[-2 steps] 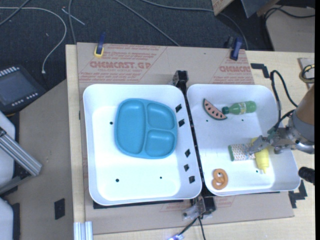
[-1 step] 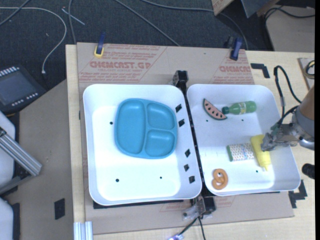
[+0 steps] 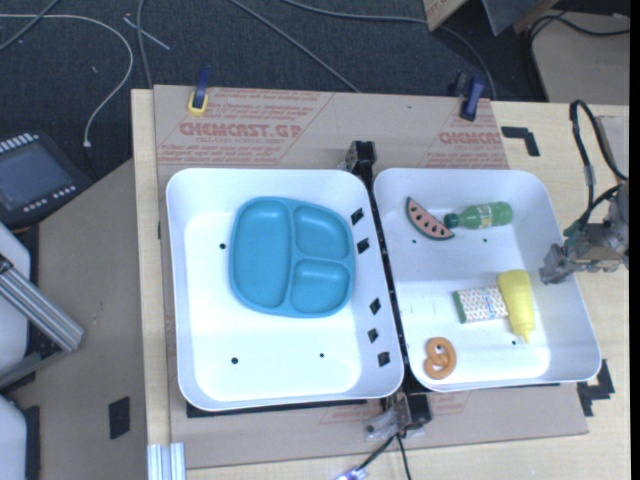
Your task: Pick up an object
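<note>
Left bin: white, with a blue plate in it. The plate has three parts.
Right bin: white, right beside the left bin.
Watermelon slice: a toy, near the top of the right bin.
Green bottle: lying on its side, just beside the watermelon slice.
Yellow bottle: lying down in the right bin, lower than the green bottle.
Small box: touching the yellow bottle on its left.
Pretzel: at the bottom edge of the right bin.
My gripper: at the right rim of the right bin. I hold nothing.
</note>
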Motion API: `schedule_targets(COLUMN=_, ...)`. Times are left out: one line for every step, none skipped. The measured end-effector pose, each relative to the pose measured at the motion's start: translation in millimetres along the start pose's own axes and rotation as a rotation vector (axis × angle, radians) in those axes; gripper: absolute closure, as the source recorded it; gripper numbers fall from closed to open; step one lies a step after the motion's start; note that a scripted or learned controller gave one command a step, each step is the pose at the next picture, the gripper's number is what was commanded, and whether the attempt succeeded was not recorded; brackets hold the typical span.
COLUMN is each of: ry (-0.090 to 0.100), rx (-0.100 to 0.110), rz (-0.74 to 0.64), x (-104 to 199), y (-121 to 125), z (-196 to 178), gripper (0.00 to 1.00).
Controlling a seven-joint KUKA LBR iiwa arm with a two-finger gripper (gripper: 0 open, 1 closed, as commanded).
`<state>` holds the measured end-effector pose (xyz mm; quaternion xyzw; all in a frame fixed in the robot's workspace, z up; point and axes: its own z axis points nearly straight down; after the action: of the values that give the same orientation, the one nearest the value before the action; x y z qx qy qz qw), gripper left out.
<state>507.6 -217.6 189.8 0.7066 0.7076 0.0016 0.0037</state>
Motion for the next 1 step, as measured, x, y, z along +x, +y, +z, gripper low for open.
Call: schedule_targets(ry=0.0, rx=0.001, rz=0.0, x=-0.2, y=3.5, z=-43.9, gripper=1.0)
